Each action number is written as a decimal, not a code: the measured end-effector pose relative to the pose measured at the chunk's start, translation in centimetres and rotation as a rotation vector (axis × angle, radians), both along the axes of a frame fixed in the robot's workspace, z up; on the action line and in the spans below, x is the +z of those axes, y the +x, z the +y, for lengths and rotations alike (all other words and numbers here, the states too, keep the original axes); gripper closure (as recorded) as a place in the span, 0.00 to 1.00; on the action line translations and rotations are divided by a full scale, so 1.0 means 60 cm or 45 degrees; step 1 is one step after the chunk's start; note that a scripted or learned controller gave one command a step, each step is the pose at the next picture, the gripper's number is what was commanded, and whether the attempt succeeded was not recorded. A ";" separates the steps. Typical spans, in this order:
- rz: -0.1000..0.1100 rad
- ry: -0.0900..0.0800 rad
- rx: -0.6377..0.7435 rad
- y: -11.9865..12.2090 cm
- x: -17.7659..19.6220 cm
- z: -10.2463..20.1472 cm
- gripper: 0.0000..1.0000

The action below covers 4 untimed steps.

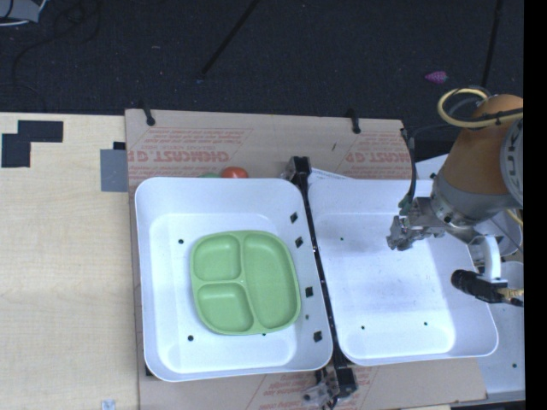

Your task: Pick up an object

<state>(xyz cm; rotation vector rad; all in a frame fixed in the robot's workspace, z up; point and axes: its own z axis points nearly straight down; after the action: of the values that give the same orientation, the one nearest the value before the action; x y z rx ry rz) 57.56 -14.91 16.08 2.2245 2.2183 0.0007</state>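
One green tray (245,282) is lying flat in the bin (162,220) well left of the end effector (400,237), which is hovering over the other bin (393,340), apparently before any reach, grip state unclear.

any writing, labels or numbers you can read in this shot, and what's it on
Red print on the cardboard sheet behind the bins: upside down and blurred, several letters, not readable with confidence.
More red print on the cardboard at the front edge: too small and blurred to read.
Dark letters on the arm's grey shell: cut off at the edge, not readable.
None on the green divided plate.
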 end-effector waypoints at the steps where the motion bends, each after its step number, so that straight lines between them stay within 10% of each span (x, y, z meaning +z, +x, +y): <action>1: -0.002 -0.001 -0.001 -0.005 0.073 -0.008 1.00; 2: -0.005 -0.002 0.005 0.000 0.178 -0.015 1.00; 4: 0.006 0.003 0.008 -0.041 0.183 0.137 1.00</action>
<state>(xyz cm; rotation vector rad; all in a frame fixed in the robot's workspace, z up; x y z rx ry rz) 55.12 -6.71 27.09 2.2206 2.2285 -0.0018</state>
